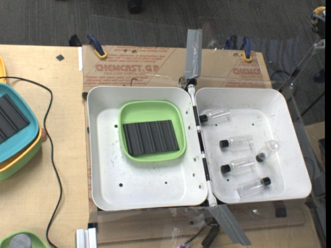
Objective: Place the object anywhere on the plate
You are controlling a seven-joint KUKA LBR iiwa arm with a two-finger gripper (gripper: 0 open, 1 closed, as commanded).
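A green square plate [151, 114] sits in the left white bin [103, 154], toward its back. A dark ribbed mat [150, 137] lies on the plate. In the right white bin [289, 133] lie several clear plastic vials with black caps: one near the back left [214, 117], one in the middle [236, 142], one tilted at the right [267, 151], one lower [238, 165] and one near the front [254, 186].
Brown cardboard [134, 66] lies behind the bins, held by blue-and-yellow clamps [96, 45]. A wooden table at the left carries stacked teal and green plates [20, 138] and a black cable [51, 154]. A grey strip [193, 56] stands behind the bins' seam.
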